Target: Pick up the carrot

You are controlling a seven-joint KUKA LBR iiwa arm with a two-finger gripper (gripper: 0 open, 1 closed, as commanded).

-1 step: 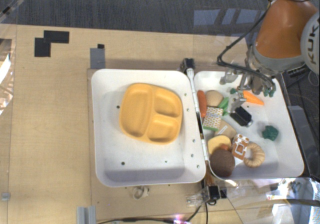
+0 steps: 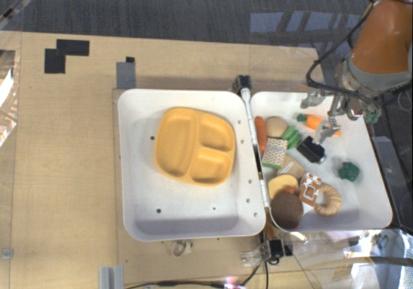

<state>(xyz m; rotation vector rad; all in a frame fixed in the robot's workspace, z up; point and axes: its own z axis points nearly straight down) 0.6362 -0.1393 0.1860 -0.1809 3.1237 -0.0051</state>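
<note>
Two bins on the bench, going left to right. Left bin holds a yellow divided tray and nothing else I can make out. Right bin is where all the clutter is. The carrot lies along that bin's left wall, just inside the divider, pointing roughly up and down the frame, with a tan rounded piece right beside it and a checkered block just below. So as far as I can judge, the pick isn't done: the carrot sits on the bin floor with nothing gripping it.

Further right there's a green piece, a black object, a pretzel-looking thing and a dark green lump.

The gripper hangs over the upper right part of that bin, close to a small orange piece, well apart from the carrot. The arm comes in from the top right, orange band up high, wrist pointing down. Honestly can't tell if the fingers are spread or closed, and I see nothing held. Whole reach-and-grab looks left to do.
</note>
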